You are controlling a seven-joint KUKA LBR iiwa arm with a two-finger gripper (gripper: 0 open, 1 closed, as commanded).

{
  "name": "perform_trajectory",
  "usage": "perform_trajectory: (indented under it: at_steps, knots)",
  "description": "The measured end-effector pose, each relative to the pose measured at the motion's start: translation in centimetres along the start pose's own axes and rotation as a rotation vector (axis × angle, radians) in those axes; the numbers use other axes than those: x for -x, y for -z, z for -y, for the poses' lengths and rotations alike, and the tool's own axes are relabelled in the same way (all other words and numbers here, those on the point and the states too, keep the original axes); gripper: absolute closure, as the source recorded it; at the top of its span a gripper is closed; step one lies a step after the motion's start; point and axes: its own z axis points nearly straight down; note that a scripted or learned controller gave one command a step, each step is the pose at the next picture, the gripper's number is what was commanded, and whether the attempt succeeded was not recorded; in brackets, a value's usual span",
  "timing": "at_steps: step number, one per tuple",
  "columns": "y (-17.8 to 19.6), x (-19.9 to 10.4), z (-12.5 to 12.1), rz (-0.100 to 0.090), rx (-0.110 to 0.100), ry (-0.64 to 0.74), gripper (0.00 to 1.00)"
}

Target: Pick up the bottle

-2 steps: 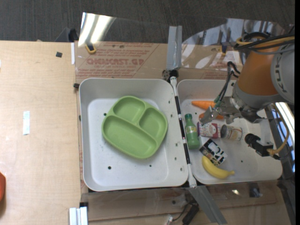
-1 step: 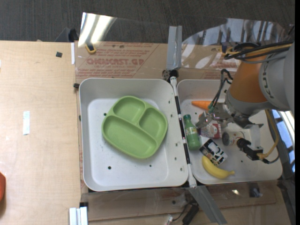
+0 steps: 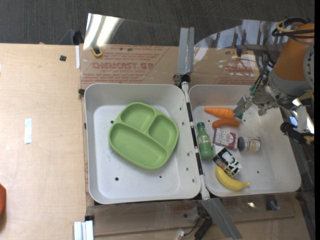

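Note:
A small green bottle [image 3: 203, 140] with a white label lies in the right bin [image 3: 280, 176], close to its left wall, cap pointing to the far side. My gripper [image 3: 249, 105] hangs over the far part of that bin, right of the carrot [image 3: 219, 112] and well away from the bottle. Its fingers stand open with nothing between them.
The right bin also holds a red carton [image 3: 225, 136], a small jar [image 3: 249, 144] on its side, a black-and-white box [image 3: 227, 162] and a banana [image 3: 231, 179]. The left bin [image 3: 100, 179] carries a green divided plate [image 3: 144, 135]. The arm with its orange band [image 3: 290, 64] comes in from the upper right.

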Motion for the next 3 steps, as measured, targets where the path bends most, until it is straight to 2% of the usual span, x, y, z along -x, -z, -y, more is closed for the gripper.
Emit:
perform_trajectory:
  at_steps: [1, 2, 3]
  knots:
    - [-2.3, 4.0, -0.9, 0.000, 0.001, 0.003, 0.00]
    - [-3.6, 3.9, 0.2, -0.006, 0.013, 0.011, 0.00]
    - [-4.3, 3.6, 6.5, -0.012, 0.001, 0.016, 0.00]
